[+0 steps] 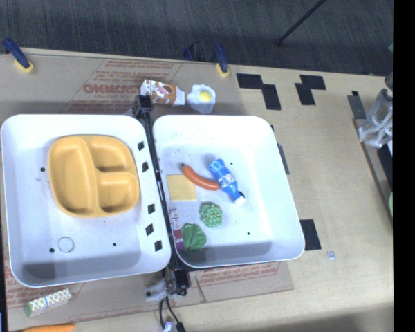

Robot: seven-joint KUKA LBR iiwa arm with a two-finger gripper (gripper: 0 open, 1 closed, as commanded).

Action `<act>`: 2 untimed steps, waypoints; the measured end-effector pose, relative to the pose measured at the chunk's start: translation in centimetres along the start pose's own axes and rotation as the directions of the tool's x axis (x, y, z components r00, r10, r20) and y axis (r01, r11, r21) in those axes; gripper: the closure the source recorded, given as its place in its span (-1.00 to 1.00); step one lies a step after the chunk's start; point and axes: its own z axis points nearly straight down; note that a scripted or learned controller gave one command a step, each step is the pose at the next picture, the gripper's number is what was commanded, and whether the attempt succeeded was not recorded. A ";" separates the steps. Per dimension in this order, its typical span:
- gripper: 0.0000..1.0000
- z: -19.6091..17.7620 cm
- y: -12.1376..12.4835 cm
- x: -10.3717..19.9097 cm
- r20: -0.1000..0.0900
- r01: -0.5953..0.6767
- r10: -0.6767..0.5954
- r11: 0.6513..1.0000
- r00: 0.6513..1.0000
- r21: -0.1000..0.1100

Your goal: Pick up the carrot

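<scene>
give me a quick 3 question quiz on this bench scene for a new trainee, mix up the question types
1. True or false: the carrot lies in the same bin as the yellow divided plate.
2. Multiple choice: what touches the carrot's right end? A) the green broccoli piece B) the blue bottle C) the egg toy
3. Fill in: the yellow cheese slice sits in the ____ bin.

Key
1. False: the carrot is in the right bin, the plate in the left bin.
2. B
3. right
</scene>
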 end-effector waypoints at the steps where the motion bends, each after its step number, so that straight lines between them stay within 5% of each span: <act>1: 1.00 17.8 2.5 3.2 -0.001 0.204 -0.204 0.979 0.979 -0.008; 2: 1.00 16.4 3.1 4.1 0.000 0.294 -0.294 0.956 0.956 -0.011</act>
